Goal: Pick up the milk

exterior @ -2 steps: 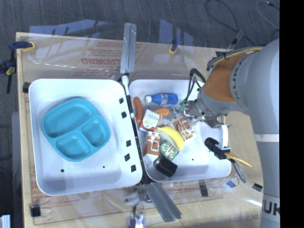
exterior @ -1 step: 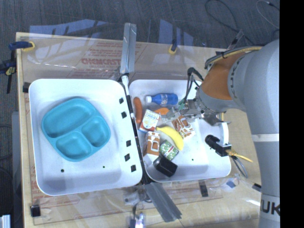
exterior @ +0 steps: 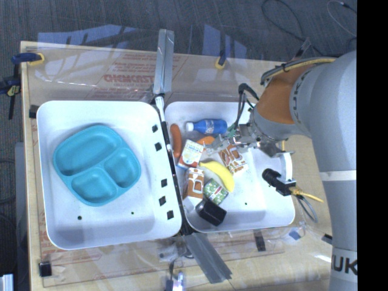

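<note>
Camera view from above: I am looking down on two white bins. The left bin [exterior: 54, 223] is holding a blue divided plate [exterior: 97, 163]. In the right bin [exterior: 267, 208], the milk [exterior: 234, 159], a small carton with brown and white print, is lying tilted among a banana [exterior: 219, 174], a blue-capped bottle [exterior: 206, 126] and other cartons. The gripper [exterior: 242, 139] is hovering just above the milk's upper edge; I cannot tell how its claw is standing.
</note>
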Action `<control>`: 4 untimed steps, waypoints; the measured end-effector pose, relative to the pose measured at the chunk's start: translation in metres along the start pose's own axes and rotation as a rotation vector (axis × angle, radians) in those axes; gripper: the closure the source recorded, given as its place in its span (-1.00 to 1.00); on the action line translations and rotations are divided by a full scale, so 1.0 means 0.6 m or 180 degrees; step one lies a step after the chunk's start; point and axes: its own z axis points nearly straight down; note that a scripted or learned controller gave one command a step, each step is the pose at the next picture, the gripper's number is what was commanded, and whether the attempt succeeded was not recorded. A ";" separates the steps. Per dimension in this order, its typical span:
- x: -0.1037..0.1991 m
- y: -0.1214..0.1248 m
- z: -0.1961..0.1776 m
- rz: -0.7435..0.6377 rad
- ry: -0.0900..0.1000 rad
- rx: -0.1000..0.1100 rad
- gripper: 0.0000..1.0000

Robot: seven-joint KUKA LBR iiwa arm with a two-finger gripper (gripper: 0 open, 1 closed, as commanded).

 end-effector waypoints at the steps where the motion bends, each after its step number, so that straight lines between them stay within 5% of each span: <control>1: 0.000 -0.005 -0.001 -0.0073 -0.0004 -0.0014 -1.00; 4: -0.003 0.005 0.000 -0.0595 -0.0012 -0.0009 -1.00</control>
